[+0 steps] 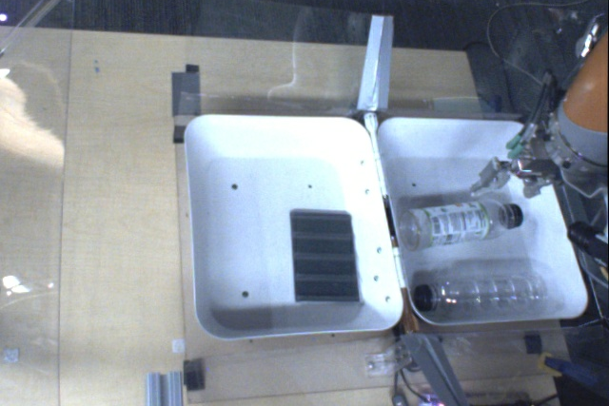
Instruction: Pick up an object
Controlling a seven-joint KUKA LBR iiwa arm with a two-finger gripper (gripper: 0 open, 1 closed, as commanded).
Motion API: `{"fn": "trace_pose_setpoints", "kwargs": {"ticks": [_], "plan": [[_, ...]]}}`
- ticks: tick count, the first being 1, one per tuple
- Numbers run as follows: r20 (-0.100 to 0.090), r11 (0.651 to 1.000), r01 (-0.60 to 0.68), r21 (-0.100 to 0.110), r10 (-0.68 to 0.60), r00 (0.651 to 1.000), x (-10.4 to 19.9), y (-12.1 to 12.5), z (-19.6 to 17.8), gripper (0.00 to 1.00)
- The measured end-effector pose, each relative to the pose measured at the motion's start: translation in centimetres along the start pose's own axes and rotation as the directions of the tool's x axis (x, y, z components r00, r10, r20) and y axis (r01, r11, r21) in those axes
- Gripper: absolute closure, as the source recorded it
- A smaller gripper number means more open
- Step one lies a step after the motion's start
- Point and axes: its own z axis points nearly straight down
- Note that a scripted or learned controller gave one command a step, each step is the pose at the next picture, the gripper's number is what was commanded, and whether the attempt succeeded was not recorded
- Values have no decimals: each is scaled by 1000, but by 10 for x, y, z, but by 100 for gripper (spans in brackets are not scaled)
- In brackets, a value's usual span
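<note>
In the right bin lie two clear plastic bottles on their sides. The upper bottle has a printed label and a black cap pointing right. The lower bottle lies near the front wall with its black cap pointing left. A black ribbed rectangular block lies flat in the left bin. My gripper hangs over the right bin's right side, just above the labelled bottle's cap end. Its silver fingers stand spread and open, and nothing is between them.
A metal divider strip rises behind the seam between the bins. The wooden bench stretches out to the left. Cables and clamps sit at the front edge below the right bin.
</note>
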Motion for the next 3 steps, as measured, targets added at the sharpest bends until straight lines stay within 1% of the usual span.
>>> {"fn": "trace_pose_setpoints", "kwargs": {"ticks": [1, 2, 3], "plan": [[4, 990, 140, -11, -140, 990, -12, 15, 138, 0], [4, 990, 141, -17, -141, 990, -11, 17, 126, 100], [3, 976, 217, -5, -217, 976, -10, 98, 44, 100]]}}
